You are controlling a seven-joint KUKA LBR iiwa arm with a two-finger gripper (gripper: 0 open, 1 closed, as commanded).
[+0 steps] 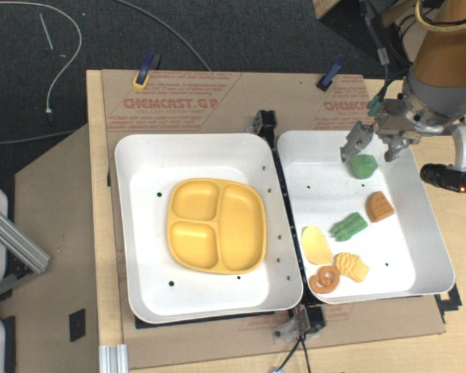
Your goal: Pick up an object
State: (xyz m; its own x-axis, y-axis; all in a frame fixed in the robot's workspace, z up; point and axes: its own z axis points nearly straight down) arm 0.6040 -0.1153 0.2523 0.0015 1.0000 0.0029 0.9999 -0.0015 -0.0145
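Green round object (363, 166) lies in the right bin (419, 278), near its far edge, directly under the pincer (374, 148). The arm comes in from the right, its orange band upright above the grey wrist, with the tool pointing down over the bin's far part. The fingers are spread: one grey finger (355, 141) stands left of the green piece, the other to its right, with the piece showing below and between them; whether either tip touches it cannot be told.

Further toward the near side of the same bin lie a brown block (379, 207), a green elongated piece (348, 226), a pale yellow flat piece (317, 245), a yellow ridged piece (352, 266) and an orange ring (324, 279), clustered together and apart from the pincer. Bare white floor lies between that cluster and the green round object. The left bin (140, 208) holds a yellow divided plate (217, 225) at its middle, well apart from the arm.
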